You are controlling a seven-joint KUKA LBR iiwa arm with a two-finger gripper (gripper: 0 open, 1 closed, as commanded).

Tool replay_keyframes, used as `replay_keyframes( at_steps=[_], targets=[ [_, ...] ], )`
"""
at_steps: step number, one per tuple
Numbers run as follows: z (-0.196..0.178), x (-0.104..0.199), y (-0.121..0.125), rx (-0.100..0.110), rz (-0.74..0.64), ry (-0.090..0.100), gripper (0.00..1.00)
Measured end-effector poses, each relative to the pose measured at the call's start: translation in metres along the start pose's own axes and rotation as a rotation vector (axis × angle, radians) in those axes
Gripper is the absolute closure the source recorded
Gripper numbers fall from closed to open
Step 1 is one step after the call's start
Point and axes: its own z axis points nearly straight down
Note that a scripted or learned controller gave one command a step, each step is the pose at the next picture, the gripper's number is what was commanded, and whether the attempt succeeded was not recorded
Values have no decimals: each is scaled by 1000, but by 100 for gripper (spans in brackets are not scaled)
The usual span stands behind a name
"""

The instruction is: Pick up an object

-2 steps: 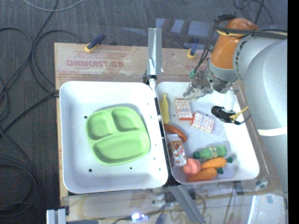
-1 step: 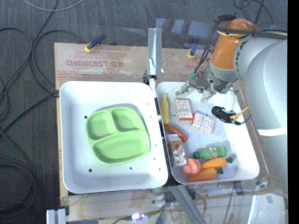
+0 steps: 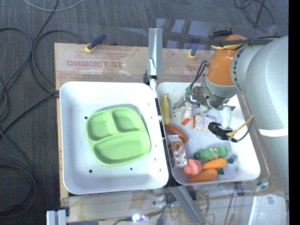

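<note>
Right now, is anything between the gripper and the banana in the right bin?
Nothing visible blocks it. The banana lies along the right bin's left wall, with bare bin floor between it and the gripper. The sausage sits below the banana, off that path.

Reading off what I can from up here: the brown board (image 3: 122,65) on the surface, along its far edge behind the left bin, carries faded red lettering (image 3: 95,63) that I make out as "CHEMCAST GP", the last letters unclear. More red print (image 3: 193,68) sits on the same board to the right, too cut off to read. The small carton (image 3: 177,153) and the packets (image 3: 202,122) in the right bin have printing, but it's too small for me.
</note>
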Motion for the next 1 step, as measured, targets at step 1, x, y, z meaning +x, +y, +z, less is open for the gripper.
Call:
replay_keyframes(
  at_steps=[1],
  targets=[
    [-9,-1,0,-2,1,-1,100]
  ],
)
